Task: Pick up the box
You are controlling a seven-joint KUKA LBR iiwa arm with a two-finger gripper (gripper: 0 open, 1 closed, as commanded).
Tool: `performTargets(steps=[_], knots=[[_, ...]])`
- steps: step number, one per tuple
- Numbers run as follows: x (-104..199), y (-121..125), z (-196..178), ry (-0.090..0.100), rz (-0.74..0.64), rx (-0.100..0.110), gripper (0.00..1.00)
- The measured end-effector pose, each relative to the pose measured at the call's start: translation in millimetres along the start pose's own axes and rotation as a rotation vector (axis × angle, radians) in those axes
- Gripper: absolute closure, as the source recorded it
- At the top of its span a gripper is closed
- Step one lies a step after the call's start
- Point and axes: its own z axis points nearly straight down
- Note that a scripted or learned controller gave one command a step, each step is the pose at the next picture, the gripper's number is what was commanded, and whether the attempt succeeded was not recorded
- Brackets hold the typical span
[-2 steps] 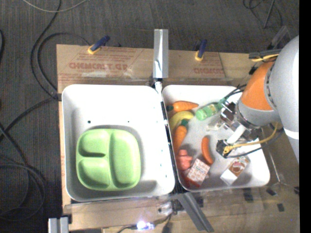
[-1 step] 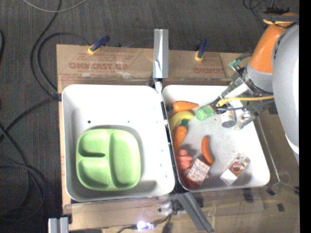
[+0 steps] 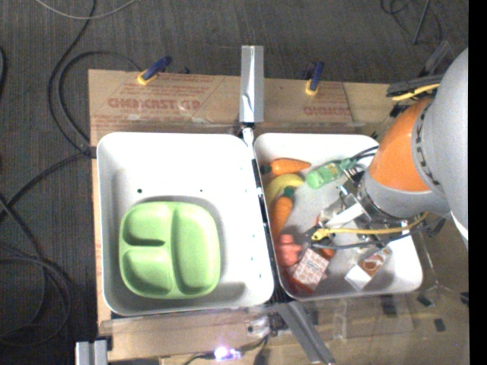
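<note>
We see the box (image 3: 308, 268) lying in the right bin (image 3: 396, 284), not lifted; the gripper (image 3: 342, 217) hovers above, its state we cannot tell.

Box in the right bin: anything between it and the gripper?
Nothing visible blocks it. The box lies near the front of the right bin, its top uncovered, with a pink toy touching its left side. The gripper hangs just above and right of it; a yellow cable trails off to the right.

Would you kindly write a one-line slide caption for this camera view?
KUKA arm reaches into the right bin of toy food above a small box; the left bin holds a green tray.
</note>
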Motion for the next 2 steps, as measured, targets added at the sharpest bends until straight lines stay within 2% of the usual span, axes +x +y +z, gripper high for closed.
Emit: performTargets(steps=[1,2], knots=[[104.2,-38.5,-0.8,0.000,0.189,-0.003,0.00],[-5.9,12.8,17.8,-0.001,0.165,-0.002,0.00]])
